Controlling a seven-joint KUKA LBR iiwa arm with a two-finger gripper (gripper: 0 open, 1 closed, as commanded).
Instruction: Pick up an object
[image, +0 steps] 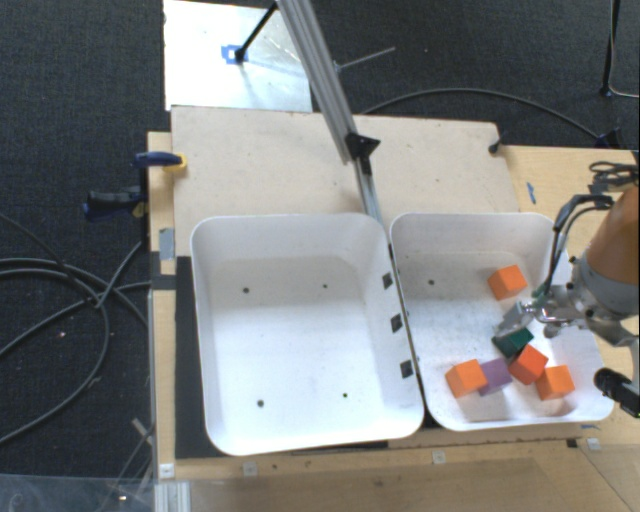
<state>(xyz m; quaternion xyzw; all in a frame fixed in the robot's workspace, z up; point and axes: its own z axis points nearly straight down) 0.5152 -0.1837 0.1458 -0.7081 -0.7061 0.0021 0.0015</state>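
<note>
Right bin (470, 240) holding orange, purple, green blocks, hand (522, 325) above green block (515, 343), grip unclear

**A robotics lab, by the look of your setup**
You worked at a plywood bench (300, 160) bearing two white bins (290, 330), clamps (150, 160) gripping the bench's left edge, loose cables (60, 290) trailing over dark carpet left of the bench, and an aluminium strut (325, 80) slanting up from the bench's middle.
</note>
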